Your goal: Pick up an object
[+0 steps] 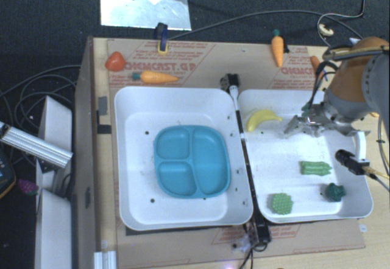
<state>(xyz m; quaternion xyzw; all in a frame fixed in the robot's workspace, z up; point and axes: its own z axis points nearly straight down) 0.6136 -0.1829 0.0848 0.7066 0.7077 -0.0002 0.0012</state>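
Left bin (131, 140): holds a blue divided plate (191, 160), lying flat near the middle.
Right bin (365, 201): holds four items and my fingers.
Banana (262, 118): yellow, at the far left corner of the right bin, near the divider.
Green block (315, 168): light green, towards the right side of the bin.
Round green piece (281, 203): dotted, at the near edge.
Dark green piece (334, 191): near the right corner, just beside the green block.
My fingers (303, 123): low over the far part of the right bin, right of the banana and apart from it; I cannot tell their spread; nothing seen between them.
Tabletop (201, 61): cardboard beyond the bins carries two carrots (157, 77) (278, 50) and a tomato (114, 61).
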